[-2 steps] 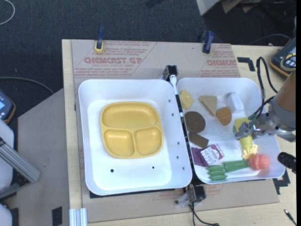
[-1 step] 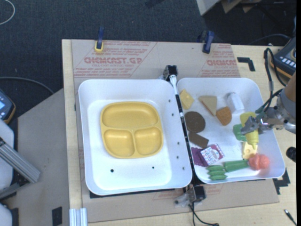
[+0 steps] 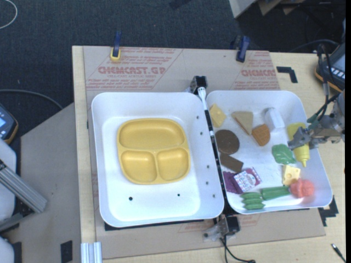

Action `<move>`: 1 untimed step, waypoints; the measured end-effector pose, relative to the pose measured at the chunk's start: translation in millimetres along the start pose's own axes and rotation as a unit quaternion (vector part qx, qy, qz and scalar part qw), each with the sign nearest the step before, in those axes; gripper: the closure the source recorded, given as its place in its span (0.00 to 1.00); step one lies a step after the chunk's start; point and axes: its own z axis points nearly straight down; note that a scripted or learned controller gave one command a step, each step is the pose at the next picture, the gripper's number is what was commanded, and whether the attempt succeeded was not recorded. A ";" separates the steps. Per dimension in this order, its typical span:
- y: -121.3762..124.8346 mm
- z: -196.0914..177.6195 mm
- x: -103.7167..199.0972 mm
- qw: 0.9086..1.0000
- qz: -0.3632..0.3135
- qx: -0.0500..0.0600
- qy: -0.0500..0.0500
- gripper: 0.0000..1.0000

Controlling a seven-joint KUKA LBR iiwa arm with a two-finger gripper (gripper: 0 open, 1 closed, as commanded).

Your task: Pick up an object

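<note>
Green pea pod [image 3: 253,200] lies at the right bin's [image 3: 274,98] front; gripper [image 3: 300,141], finger state indiscernible, hovers at the right rim above yellow bottle [image 3: 303,153], green pepper [image 3: 283,154] immediately leftward

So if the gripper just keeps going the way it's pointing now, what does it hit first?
Likely the green toy in the right bin. The gripper reaches in from the right and points left and down, with that piece just beyond its tip. Height above it is hard to judge.

hand [image 3: 305,138]: small, grey metal, dark fittings | wrist: grey-tan block | cables: thin black, trailing right
</note>
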 end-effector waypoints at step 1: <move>15.9 2.4 41.5 1.000 -0.001 0.002 0.001 1.00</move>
